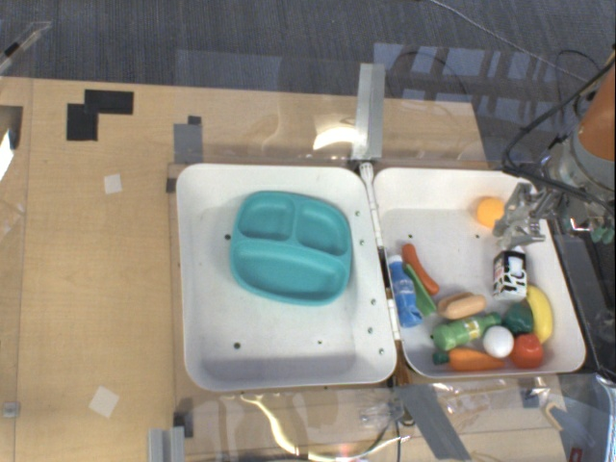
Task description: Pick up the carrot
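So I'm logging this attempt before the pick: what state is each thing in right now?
carrot: lying at a slant in the right bin, untouched
gripper: above the right bin's far right side, holding nothing
orange ball: resting beside the gripper
teal tray: lying flat in the left bin, compartments bare
banana: lying by the right wall
bottle: lying on its side beside the carrot

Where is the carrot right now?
The carrot lies in the right bin, near its left wall, slanting beside the blue tube and just above the hot dog bun. The gripper is apart from it, near the orange ball.
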Robot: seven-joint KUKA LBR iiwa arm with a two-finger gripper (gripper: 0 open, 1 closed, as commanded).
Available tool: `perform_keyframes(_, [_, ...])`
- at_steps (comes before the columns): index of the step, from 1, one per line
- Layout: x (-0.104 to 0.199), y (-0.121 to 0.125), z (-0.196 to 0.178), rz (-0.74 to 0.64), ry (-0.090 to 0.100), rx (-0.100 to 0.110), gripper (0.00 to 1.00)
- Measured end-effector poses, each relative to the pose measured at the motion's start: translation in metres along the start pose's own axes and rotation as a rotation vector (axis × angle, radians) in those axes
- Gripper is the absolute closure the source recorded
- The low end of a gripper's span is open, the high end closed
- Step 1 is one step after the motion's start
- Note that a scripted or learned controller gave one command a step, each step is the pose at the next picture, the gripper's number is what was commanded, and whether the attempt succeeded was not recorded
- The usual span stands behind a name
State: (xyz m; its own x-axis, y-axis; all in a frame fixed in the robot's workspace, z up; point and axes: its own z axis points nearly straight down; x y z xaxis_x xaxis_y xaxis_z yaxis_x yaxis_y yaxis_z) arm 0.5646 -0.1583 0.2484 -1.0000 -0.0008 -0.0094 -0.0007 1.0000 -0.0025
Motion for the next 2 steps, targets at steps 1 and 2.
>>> perform_keyframes(1, [-0.068,-0.037,0.033,-0.139,0.001,-0.002,0.00])
perform_keyframes(2, [-0.103,-0.046,0.147,-0.423,-0.009,0.004,0.00])
